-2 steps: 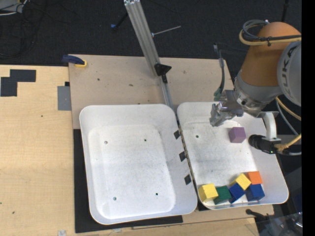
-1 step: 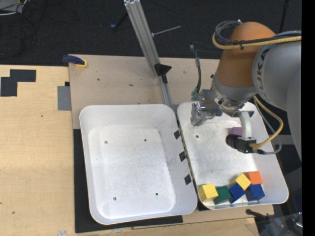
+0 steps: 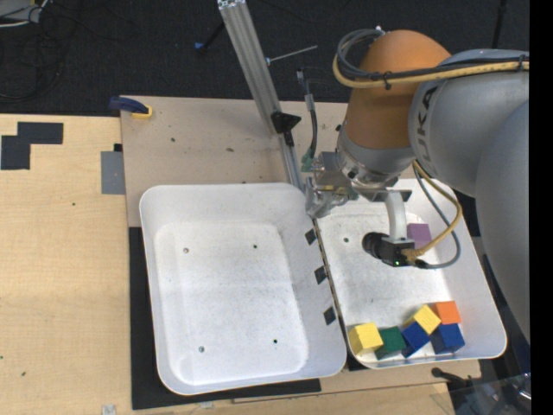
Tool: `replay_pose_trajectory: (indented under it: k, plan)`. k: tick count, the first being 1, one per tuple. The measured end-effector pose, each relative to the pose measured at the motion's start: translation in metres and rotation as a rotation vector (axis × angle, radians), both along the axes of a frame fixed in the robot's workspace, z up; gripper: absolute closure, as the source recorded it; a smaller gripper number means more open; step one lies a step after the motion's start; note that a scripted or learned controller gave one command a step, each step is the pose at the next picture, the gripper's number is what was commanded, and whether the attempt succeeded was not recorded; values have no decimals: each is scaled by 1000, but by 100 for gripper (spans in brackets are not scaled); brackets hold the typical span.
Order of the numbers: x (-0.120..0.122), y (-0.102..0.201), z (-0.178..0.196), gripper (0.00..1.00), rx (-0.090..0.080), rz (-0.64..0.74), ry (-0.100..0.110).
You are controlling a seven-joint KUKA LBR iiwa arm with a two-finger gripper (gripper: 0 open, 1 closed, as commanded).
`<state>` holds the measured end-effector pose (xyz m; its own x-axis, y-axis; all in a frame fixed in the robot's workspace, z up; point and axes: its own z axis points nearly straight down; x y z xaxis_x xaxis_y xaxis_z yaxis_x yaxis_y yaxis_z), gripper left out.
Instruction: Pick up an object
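My gripper (image 3: 322, 195) hangs over the far left corner of the right bin (image 3: 489, 316), close to the wall between the two bins. The grey arm and its orange band (image 3: 393, 93) cover the far part of that bin. Several small blocks lie bunched at the bin's near edge: a yellow block (image 3: 365, 336), a green block (image 3: 390, 343), a second yellow block (image 3: 426, 319), a blue block (image 3: 415, 340), an orange block (image 3: 447, 311) and a dark blue block (image 3: 448, 340). A purple block (image 3: 419, 233) lies apart, farther back by the wrist cables. All of them sit well away from the gripper.
The left bin (image 3: 226, 189) stands beside the right one, its floor speckled. An aluminium bar (image 3: 252, 67) slants up from the bins' shared far corner. A black wrist unit (image 3: 383, 247) with a green light hangs over the right bin. A blue clamp (image 3: 130, 105) sits at the bench's far left.
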<state>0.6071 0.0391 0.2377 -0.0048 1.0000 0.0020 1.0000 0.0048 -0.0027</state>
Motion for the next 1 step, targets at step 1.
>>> replay_pose_trajectory:
  k: [1]
  plan:
    - [15, 55, 0, 100, 0, 0, -1]
